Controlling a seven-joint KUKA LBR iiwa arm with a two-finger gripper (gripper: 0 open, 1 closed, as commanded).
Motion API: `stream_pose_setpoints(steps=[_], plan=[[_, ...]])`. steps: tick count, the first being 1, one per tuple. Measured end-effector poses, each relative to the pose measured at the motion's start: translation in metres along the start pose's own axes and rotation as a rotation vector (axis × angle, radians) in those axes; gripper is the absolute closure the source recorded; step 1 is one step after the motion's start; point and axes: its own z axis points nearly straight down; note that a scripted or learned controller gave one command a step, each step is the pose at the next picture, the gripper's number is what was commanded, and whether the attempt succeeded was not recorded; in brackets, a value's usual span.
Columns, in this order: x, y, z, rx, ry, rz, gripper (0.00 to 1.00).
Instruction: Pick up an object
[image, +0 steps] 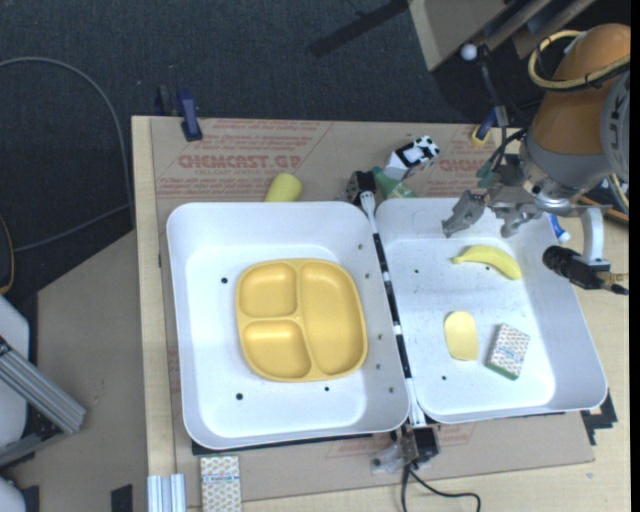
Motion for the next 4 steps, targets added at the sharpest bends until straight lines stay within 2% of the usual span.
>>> stream_pose_setpoints(steps=[1,2,3,4], plan=[[-0.056,0.02,0.031,-0.003,-0.003,0.001,0.0],[-0.067,0.015,0.074,0.001,-0.001,0.001,0.0],[-0.085,0.033,0.114,-0.003,-0.002,0.0,0.0],[-0.085,0.034,0.103,-0.007,-0.005,-0.001,1.0]])
